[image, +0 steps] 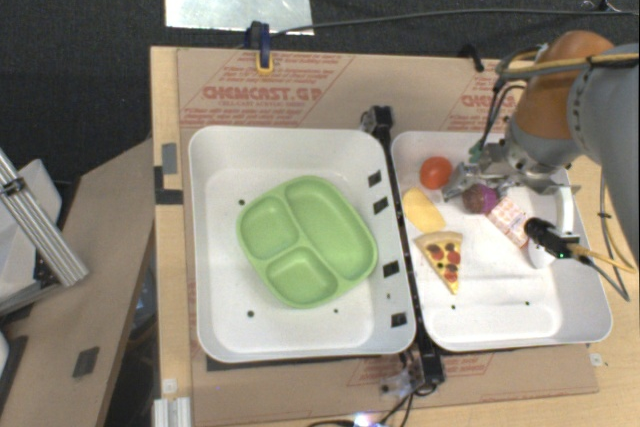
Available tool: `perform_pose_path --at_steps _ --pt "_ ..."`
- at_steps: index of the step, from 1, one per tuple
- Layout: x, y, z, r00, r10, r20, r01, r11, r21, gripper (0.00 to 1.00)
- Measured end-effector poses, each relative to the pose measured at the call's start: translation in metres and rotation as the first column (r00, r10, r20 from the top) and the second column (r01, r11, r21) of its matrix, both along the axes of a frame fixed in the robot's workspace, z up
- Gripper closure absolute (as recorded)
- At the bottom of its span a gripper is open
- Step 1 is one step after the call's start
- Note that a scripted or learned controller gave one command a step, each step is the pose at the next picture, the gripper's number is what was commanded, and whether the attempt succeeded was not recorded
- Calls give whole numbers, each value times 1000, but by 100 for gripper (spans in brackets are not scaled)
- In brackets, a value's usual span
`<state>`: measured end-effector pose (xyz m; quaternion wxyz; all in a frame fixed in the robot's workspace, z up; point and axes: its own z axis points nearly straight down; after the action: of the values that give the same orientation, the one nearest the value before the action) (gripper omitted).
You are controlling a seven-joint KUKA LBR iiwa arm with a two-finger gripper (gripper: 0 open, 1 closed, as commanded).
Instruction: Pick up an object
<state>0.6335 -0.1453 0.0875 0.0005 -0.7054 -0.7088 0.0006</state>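
Note:
In the right bin (520, 315) lie a red tomato (435, 172), a yellow piece (422, 209), a pizza slice (443, 258), a purple round thing (481, 198) and a pink-and-white packet (508, 218). My gripper (478, 181) hangs low over the bin's back part, right above the purple thing and just right of the tomato. Its metal fingers (462, 185) reach down beside the purple thing, which they partly hide. Whether they grip it is unclear.
The left bin (220, 315) holds a green three-compartment plate (305, 240). Black clips join the bins along the middle divider (395, 235). A cardboard sheet (300, 85) lies under both bins. The arm's grey body (590, 115) covers the right bin's back right corner.

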Motion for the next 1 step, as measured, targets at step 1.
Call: perform_pose_path --at_steps 1 --pt "2 0 14 1000 2 6 -2 1000 -1 100"
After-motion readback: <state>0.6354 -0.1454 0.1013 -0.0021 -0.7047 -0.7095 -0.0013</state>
